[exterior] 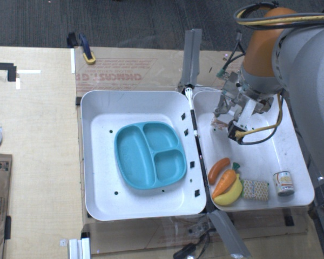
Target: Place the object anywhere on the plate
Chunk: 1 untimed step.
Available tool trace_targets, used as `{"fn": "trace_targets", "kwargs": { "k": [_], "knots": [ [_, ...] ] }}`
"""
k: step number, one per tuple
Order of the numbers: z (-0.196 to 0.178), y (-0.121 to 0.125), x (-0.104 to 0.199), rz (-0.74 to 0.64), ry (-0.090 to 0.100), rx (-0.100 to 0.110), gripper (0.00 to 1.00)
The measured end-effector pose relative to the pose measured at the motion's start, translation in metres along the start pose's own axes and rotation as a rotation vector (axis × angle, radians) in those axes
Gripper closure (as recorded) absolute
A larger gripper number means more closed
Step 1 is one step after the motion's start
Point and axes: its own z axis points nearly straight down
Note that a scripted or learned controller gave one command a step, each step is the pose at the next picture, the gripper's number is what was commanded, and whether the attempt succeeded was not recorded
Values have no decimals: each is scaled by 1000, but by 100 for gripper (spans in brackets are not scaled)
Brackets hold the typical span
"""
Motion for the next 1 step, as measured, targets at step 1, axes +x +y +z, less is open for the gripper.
{"fn": "trace_targets", "kwargs": {
  "k": [1],
  "knots": [
    [-6,-68,84,-175,-2,0,100]
  ]
}}
